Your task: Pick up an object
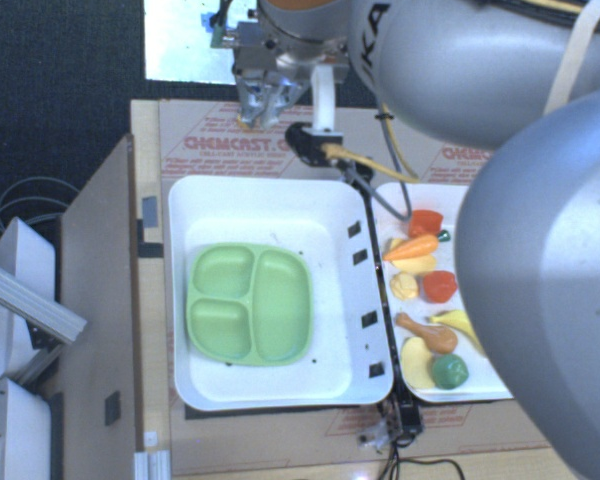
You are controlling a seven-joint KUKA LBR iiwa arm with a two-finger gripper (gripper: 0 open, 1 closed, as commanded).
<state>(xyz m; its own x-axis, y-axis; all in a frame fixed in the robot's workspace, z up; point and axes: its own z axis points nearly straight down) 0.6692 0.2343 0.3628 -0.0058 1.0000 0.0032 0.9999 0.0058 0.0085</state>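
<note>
Hovering high beyond the left bin point(280, 203), my gripper point(265, 103) carries nothing visible; whether the fingers part, I cannot tell. Nothing is picked yet. Next I must swing right to the toy food point(425, 268) in the right bin point(480, 393).

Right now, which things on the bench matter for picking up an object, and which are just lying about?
For the job:
hand, above the far edge of the bench
carrot
red tomato
drumstick
green ball
banana
right bin, which holds them

Lying about:
green divided plate
left bin, with the plate in it
loose cables left of the bench
</note>
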